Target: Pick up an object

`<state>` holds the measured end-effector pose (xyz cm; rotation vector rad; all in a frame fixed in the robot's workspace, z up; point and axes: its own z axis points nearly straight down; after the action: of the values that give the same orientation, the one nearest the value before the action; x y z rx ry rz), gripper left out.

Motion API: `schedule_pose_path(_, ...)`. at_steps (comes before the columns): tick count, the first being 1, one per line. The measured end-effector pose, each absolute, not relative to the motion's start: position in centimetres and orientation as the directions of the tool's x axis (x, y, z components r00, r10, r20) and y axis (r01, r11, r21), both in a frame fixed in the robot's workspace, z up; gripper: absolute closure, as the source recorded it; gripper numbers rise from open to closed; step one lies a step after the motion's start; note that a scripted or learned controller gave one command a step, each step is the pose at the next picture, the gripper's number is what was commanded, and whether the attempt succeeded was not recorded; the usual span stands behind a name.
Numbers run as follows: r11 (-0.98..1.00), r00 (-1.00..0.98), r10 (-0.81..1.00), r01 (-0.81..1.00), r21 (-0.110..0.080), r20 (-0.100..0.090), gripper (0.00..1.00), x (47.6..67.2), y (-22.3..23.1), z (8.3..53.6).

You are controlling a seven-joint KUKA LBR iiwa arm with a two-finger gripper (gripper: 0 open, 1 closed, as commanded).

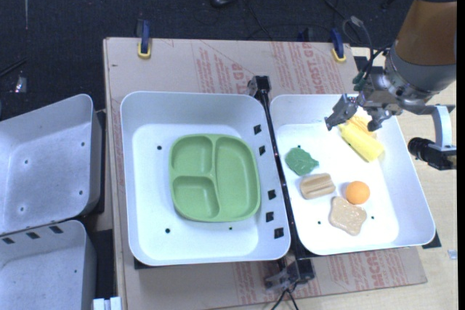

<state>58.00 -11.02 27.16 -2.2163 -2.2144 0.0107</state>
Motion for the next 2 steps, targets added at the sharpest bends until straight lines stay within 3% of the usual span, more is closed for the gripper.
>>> schedule_pose_path(1,0.001,-0.001,1.000,1.000,0.000,0.000,0.00,58.2,-11.0,27.7)
schedule_pose_path(2,0.000,0.000,1.000,1.000,-0.004,0.000,0.00,57.8,-10.6,23.3)
